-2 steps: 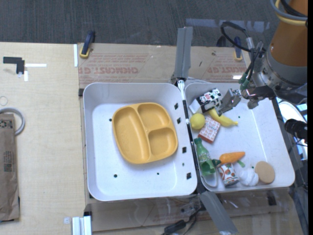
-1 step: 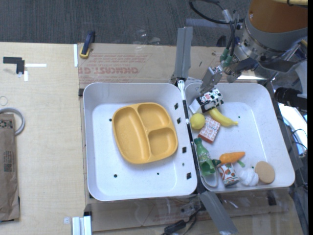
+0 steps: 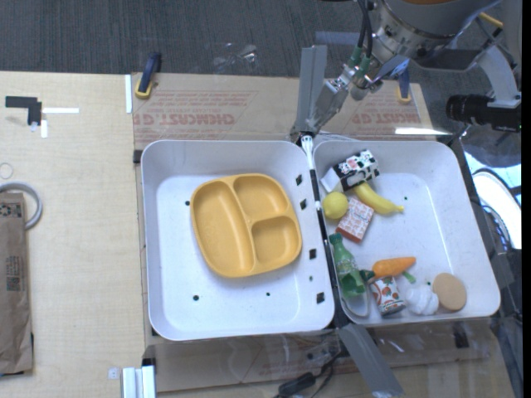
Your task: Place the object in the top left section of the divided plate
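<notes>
Bench front: grey bracket (image 3: 373,370) lies at the near edge, below the gap between the two bins.
Left bin (image 3: 166,222): white, shallow, holds only the plate.
Plate (image 3: 246,222): yellow, divided in three, lying flat and slightly turned; one long section on its left side, two smaller ones on its right. All three sections bare.
Right bin (image 3: 448,214): white, holds all loose items.
Lemon (image 3: 334,205): yellow, at the bin's left wall, touching the red carton.
Banana (image 3: 377,199): just right of the lemon, below the cow carton.
Cow carton (image 3: 357,169): black-and-white, near the bin's far left corner.
Red carton (image 3: 357,220): small, tilted, between lemon and carrot.
Green bottle (image 3: 343,259): lying along the left wall.
Carrot (image 3: 393,266): orange, near the middle front.
Can (image 3: 388,297): red-labelled, at the front, beside a white item (image 3: 422,299).
Tan disc (image 3: 450,291): front right corner.
Gripper (image 3: 358,75): raised beyond the far edge of the right bin, over the cardboard (image 3: 224,106); nothing seen between its fingers; whether they stand apart or together cannot be told.
Arm (image 3: 431,2): grey with orange band, at top right.
Left bench: brown bag (image 3: 15,280) at the edge.
</notes>
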